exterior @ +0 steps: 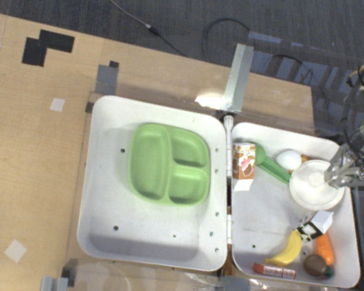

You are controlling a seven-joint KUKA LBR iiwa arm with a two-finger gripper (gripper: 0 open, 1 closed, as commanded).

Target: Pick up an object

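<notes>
The arm is reaching in from the right and the gripper (341,175) is hanging over the upper right part of the right bin (248,247). Its metal fingers are standing at the right-hand rim of a white bowl (313,185), which is sitting near the bin's far wall. Whether the jaws are straddling that rim or merely resting beside it, I cannot tell; how far they are parted is likewise not readable against the white of the bowl, and nothing is showing clearly between them.

The nearest candidate for picking is therefore the bowl itself, lying directly beneath and slightly left of the jaws. A white egg (289,158) is lying just left of the bowl, touching or nearly touching a green utensil (270,168) whose long axis is running from the carton side toward the bowl. A small printed carton (244,161) is standing by the divider. Well nearer the camera, a banana (288,249) is lying with its long axis up-and-down and slightly tilted, beside a carrot (324,248), a brown round item (315,265) and a flat red packet (274,270).

The left bin (106,163) is carrying a green divided tray (168,165).

A black-and-white tag below the bowl is partly hidden and hard to identify. The arm's upper body is cut off at the frame edge.
</notes>
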